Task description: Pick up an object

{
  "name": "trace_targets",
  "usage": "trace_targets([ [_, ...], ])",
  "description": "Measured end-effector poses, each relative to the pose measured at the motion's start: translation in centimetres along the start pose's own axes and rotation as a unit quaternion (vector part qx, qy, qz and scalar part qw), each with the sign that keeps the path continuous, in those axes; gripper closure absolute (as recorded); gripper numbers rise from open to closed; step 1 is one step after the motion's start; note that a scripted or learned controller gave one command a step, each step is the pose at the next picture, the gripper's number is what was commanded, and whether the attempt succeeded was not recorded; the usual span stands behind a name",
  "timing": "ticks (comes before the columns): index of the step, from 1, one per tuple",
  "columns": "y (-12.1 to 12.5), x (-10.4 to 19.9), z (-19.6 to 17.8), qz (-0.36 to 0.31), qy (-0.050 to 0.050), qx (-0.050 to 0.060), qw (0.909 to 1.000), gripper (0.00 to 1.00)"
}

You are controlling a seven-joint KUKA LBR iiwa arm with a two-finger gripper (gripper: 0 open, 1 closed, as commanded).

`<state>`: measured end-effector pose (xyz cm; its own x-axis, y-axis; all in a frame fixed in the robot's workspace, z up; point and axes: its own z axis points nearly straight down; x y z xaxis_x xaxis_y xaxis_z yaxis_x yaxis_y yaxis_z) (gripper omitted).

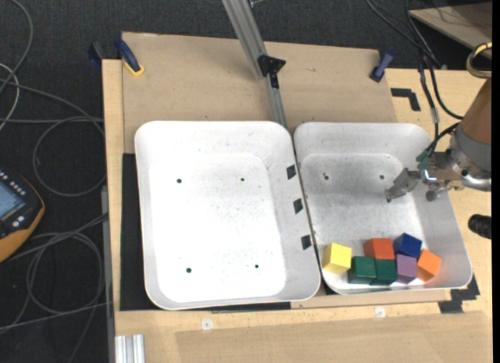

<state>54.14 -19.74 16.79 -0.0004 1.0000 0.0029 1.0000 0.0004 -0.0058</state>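
Note:
Several small colored blocks lie clustered at the front edge of the right bin (344, 147): a yellow block (338, 257), a green block (364, 268), a red block (381, 248), a blue block (408, 243), a purple block (406, 265) and an orange block (429, 262). My gripper (411, 193) hangs over the right side of that bin, behind and above the blocks. It is open with nothing between its fingers and touches no block.
The left bin (156, 147) sits beside the right one, with a row of black clips along the shared rim. A metal pole (248, 30) rises behind the bins. Blue clamps hold the board's back corners. Cables lie on the floor at left.

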Motion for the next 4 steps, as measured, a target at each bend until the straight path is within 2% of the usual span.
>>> trace_targets([
  [1, -0.1, -0.9, 4.8, 0.001, 0.000, 0.000, 1.0000, 0.00],
  [2, 0.2, -0.9, 3.4, 0.000, -0.001, -0.004, 1.0000, 1.00],
  [4, 0.7, 0.5, -5.9, -0.001, -0.003, -0.006, 1.0000, 1.00],
])
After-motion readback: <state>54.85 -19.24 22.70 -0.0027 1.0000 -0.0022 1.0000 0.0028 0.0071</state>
